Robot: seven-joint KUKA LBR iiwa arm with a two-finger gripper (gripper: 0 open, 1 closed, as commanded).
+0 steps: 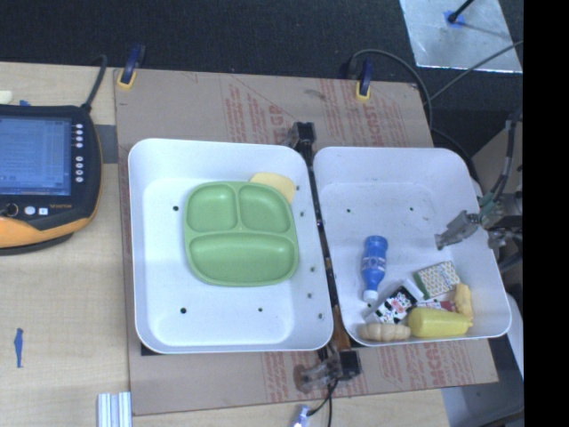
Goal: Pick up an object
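Note:
The right bin [391, 172] holds a blue bottle [374, 263] lying near its middle. Clustered in its front right corner are a yellow object [437, 324], a green-patterned small box [437, 279], a black-and-white item [394, 308] and a tan piece [384, 332]. My gripper [455, 229] hangs over the bin's right side, above and right of the bottle, with nothing visibly in it. The left bin [160, 274] carries a green divided plate [239, 233] with a pale yellow object [276, 184] behind it.
A teach pendant [40, 172] with a lit screen lies on the bench left of the bins. Clamps [130, 68] and cables sit at the cardboard's back edge. A black clip [304, 134] stands between the bins at the back.

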